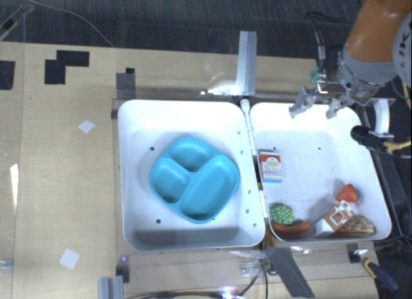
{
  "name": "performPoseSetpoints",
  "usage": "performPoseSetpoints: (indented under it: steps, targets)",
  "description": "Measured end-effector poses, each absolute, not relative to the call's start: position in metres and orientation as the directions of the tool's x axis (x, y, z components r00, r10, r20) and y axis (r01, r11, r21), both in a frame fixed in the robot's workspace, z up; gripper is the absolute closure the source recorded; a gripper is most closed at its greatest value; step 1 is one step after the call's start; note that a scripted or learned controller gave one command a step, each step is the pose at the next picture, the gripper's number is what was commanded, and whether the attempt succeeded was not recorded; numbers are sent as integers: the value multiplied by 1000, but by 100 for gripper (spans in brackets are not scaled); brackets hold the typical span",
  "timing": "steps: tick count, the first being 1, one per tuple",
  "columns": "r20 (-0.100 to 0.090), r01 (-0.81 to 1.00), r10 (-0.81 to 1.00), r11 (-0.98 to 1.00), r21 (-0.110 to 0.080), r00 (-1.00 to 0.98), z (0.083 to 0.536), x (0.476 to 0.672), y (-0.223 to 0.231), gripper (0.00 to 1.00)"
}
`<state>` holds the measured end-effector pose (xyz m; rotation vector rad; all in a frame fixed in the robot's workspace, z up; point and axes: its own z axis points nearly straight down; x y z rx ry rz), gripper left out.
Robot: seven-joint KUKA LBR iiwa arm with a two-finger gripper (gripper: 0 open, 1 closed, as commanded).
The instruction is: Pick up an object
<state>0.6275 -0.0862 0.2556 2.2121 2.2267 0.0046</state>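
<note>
My gripper [317, 107] hangs over the far edge of the right bin [322, 143], its two fingers spread apart and nothing between them. Below it in that bin lie a small red and white card box [270, 166] by the left wall, a green bumpy ball [281, 213] resting on a red-brown sausage shape [291, 228] at the near left corner, an orange piece [347, 193] and an orange-white block with a tan wedge [347, 222] at the near right.
The left bin [135, 163] holds a blue three-part plate [194, 178]. A metal post [247, 63] stands behind the divide between the bins. Black marks [64, 65] lie on the wooden bench at the far left.
</note>
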Motion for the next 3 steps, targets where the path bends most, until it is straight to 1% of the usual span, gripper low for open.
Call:
performPoseSetpoints:
  steps: [1,2,3]
  targets:
    - [0,999,999,-43,2,43,184,551,-67,0]
    - [0,999,999,-33,2,33,170,491,-83,0]
    - [-5,944,944,330,12,-330,90,492,-92,0]
